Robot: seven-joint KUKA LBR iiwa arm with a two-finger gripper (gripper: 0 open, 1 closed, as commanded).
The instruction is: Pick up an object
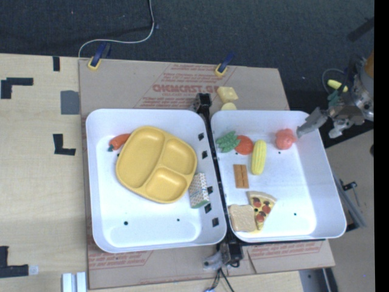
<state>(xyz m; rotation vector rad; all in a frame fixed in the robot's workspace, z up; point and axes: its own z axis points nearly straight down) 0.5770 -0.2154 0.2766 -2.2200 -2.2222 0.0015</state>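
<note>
1. We see two bins side by side: the left bin (103, 181) bears a yellow tray (157, 163), and the right bin (316, 181) bears the small toys.
2. The arm (355, 102) sits at the right bin's far right corner, its gripper (309, 126) just beside a red ball (284, 139), the nearest pick.
3. We judge the ball likely to roll off if a finger nudges it first.
4. The bin's rim lies under the gripper, so a descent from here could strike it.
5. Corn (259, 156), a cracker (241, 176) and pizza (261, 204) lie near, apart from the ball.
6. Whether the gripper stands apart or together, we cannot tell; nothing shows in it.
</note>
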